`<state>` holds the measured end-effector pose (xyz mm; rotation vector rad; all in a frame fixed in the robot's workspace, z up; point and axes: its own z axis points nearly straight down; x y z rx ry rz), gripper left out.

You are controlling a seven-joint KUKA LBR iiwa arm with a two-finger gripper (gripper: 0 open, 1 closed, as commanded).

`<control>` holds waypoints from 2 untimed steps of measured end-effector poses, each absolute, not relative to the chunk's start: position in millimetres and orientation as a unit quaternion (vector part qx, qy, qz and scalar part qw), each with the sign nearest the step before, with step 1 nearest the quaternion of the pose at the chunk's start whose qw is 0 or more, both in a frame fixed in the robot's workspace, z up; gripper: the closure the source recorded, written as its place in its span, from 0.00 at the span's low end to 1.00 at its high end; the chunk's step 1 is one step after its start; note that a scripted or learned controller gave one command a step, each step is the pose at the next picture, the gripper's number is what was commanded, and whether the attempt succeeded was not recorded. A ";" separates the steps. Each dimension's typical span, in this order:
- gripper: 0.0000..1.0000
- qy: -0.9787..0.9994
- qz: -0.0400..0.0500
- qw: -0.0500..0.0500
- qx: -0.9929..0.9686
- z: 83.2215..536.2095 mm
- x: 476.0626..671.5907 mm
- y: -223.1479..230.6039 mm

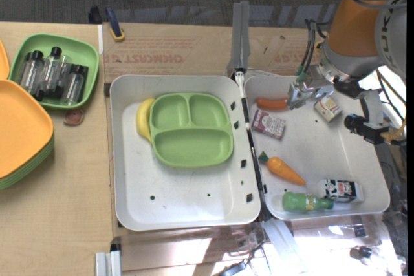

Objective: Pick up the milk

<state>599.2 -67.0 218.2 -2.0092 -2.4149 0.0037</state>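
**Now: milk waits at the near corner**

Left to right, the milk point(339, 189) is seen lying flat in the right bin point(375, 168), long axis across. The end effector point(299, 95) hangs at the far rim, nothing held; finger spread cannot be told.

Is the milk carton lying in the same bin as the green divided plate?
No, the milk carton lies in the right bin near its front corner, while the green divided plate sits in the left bin.
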 end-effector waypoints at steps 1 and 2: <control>1.00 -0.659 0.002 0.001 -0.752 190.2 590.1 -49.9; 1.00 -0.863 0.000 0.000 -0.506 235.9 572.7 -49.8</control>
